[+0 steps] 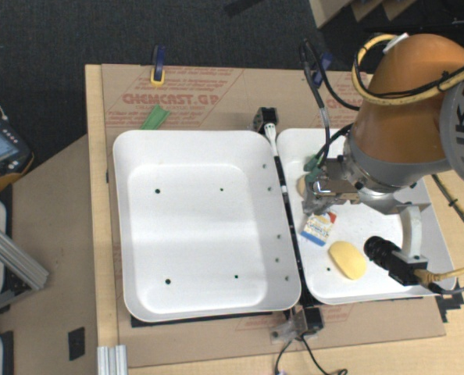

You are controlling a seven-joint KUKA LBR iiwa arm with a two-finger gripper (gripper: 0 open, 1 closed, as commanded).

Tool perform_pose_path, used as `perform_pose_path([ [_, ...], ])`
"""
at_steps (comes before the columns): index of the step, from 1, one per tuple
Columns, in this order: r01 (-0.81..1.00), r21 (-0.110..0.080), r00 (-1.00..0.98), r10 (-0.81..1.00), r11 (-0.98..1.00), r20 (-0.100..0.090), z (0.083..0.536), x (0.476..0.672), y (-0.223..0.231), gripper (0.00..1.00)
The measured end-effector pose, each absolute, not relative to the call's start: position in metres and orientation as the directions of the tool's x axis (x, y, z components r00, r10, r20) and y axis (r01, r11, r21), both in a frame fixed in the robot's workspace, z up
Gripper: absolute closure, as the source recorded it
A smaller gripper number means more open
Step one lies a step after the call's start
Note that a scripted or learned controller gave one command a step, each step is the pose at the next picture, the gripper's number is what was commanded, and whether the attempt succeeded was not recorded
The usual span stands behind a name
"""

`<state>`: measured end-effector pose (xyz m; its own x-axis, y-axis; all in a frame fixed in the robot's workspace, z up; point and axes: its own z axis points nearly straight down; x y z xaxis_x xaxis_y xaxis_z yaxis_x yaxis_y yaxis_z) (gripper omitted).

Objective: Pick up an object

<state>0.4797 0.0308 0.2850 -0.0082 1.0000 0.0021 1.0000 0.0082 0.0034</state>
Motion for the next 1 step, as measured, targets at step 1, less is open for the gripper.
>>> perform_pose_path([
  [1,1.000,0.001,-0.003,1.000,0.003,-0.001,0.2653,0.5020,0.0498,1.00],
])
